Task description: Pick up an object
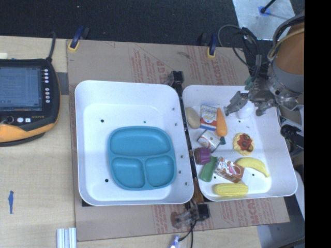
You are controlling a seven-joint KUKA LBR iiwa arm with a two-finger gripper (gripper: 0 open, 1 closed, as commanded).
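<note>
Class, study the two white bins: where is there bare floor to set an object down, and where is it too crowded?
Left bin: bare floor rings the blue divided tray, widest along the top and left walls. Right bin: a bare strip runs along the right wall beside the pizza toy and banana. Crowded: the right bin's left half, from carrot down to corn. The gripper hangs over its upper part.

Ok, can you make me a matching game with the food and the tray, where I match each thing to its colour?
Things:
1. carrot
2. banana
3. tray
4. corn

Colours and places:
A. blue, in the left bin
B. orange, near the top of the right bin
C. yellow, at the bottom edge of the right bin
D. yellow, curved, by the right bin's right side

Pairs: 1-B, 2-D, 3-A, 4-C
</note>
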